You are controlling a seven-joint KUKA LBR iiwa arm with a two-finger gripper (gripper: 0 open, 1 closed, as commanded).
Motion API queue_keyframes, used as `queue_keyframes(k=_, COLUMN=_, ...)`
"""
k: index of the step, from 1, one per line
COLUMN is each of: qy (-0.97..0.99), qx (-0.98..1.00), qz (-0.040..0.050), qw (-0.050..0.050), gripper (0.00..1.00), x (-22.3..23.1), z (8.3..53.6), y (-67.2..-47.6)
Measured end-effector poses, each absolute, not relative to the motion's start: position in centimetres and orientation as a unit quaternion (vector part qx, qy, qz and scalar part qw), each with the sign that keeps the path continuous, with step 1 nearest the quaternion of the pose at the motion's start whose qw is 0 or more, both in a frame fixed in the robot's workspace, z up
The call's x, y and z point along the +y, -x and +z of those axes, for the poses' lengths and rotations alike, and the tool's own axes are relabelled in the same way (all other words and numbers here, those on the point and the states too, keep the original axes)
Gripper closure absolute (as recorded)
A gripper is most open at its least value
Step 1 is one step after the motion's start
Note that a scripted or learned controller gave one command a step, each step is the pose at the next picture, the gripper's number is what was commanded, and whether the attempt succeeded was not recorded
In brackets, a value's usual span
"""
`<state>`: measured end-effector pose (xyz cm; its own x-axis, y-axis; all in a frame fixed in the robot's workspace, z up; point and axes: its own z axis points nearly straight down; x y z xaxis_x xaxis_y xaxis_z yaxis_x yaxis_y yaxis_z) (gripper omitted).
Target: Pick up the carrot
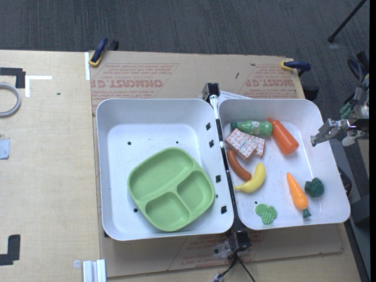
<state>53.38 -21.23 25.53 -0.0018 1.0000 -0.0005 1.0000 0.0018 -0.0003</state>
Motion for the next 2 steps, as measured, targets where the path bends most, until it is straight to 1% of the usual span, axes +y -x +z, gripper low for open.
queue_keyframes(k=1, qy=-0.703, qx=0.711, qz=0.0015, qw=-0.008, gripper=0.00, x=-21.7, z=9.9, y=-53.3)
queue_keyframes(k=2, qy=-0.873, qx=0.487, qz=-0.0004, qw=-0.001, gripper=0.00, x=-19.2, z=9.2, y=-48.6)
